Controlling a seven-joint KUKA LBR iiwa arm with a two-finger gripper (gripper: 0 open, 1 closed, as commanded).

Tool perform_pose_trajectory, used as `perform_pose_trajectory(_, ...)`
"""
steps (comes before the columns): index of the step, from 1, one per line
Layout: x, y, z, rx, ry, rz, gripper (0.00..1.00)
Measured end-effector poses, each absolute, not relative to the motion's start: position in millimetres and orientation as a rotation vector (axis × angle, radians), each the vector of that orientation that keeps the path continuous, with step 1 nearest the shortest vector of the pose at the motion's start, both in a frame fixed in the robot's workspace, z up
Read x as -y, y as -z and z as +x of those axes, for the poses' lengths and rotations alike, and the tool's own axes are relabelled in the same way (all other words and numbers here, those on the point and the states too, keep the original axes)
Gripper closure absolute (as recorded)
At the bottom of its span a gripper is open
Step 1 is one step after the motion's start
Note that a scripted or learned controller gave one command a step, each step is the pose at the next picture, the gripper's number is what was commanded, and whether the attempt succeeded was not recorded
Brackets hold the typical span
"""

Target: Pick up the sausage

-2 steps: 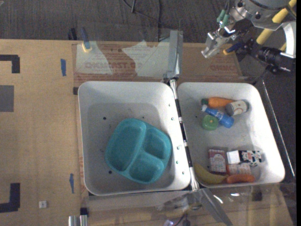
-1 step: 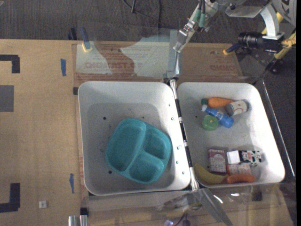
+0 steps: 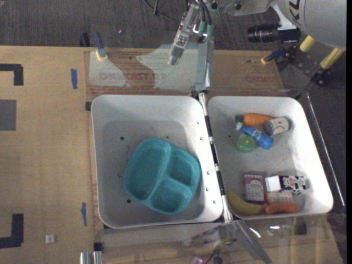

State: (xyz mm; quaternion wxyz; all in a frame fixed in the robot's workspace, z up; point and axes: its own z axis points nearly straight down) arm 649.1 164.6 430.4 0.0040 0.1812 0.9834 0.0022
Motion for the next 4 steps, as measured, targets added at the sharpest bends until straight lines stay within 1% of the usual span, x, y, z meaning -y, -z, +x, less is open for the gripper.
perform_pose_trajectory(1, -22, -438, 648.0, -3.135, -0.002, -0.030, 1.00)
perform_pose_trajectory(2, -22, -451, 649.3, -3.124, -0.006, -0.026, 1.00)
perform_pose_trajectory(3, -69, -438, 667.5, -3.094, -0.003, -0.469, 1.00)
perform_pose_trajectory(4, -221, -438, 645.0, -3.066, -0.005, -0.632, 1.00)
